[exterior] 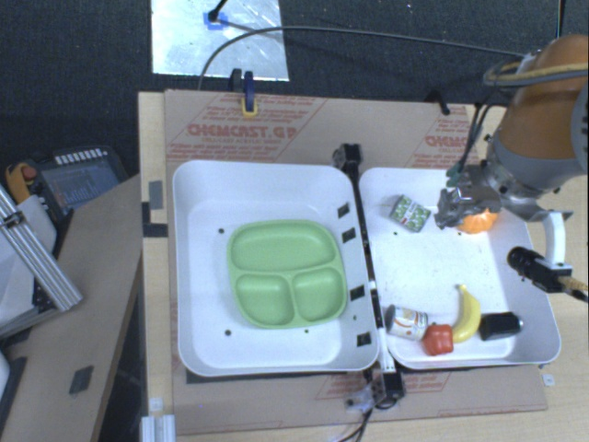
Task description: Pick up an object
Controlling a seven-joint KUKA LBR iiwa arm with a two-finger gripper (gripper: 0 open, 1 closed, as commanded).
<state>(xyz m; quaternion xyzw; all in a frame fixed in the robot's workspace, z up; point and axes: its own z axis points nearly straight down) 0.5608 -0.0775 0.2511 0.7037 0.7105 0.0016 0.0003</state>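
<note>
Bins sit side by side on a brown board: the left bin (198, 247) holds a green divided plate (283, 273) near its centre, and the right bin (538, 339) holds the loose items. The arm (543, 118) comes in from three o'clock, its orange band high at the picture's right edge, and the gripper (457, 208) hangs low over the upper part of the right bin.

An orange fruit (478, 221) lies just beside the gripper, at about four o'clock from it, partly hidden by the grey metal (touching or not, I cannot tell). Whether the fingers are spread or closed is also beyond telling at this slant, and nothing is clearly seen between them.

A small green packet (409, 213) lies at nine o'clock from the gripper, near it but apart. Along the bin's lower edge, at six o'clock, a small can (406, 320) lies on its side, with a red pepper (439, 339) touching it on the right. A banana (467, 313) curves upward just beside the pepper, and a black block (501, 325) rests at the banana's three o'clock.
</note>
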